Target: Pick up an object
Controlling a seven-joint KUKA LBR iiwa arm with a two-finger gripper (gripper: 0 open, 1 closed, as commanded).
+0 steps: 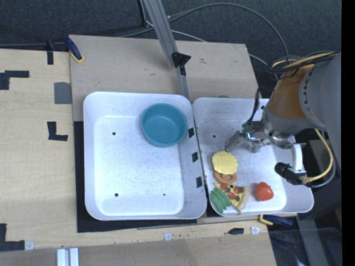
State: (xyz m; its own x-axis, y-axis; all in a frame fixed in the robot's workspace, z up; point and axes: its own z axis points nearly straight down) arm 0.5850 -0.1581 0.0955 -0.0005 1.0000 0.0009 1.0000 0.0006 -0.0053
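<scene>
Going left to right: the wooden bench [33,148] has some black tape marks on its left part, then come the two white bins side by side. The left bin [133,187] has a blue bowl [163,124] sitting upright in its far right corner, close to the wall it shares with the other bin. A grey metal pole [161,26] slants down from the top and ends about where the two bins meet. The right bin [222,121] is where the small stuff is: a yellow round toy [224,161] sits on top of a brown and orange piece [226,177], and just in front of that, touching the near rim, is a pile of toy food in green and red [227,195]. A red tomato-looking toy [263,191] lies a bit to the right, apart from the pile. The end effector [238,142] hangs over the middle of the right bin, just beyond and to the right of the yellow toy, with its tips pointing left toward it. It looks released, the fingers spread a bit, and I see nothing between them. Can't tell if a tip touches the bin floor. The arm [316,93] reaches in from the right, orange band above the wrist, bent down over the bin's right side, with a yellow and black cable looping around it.
</scene>
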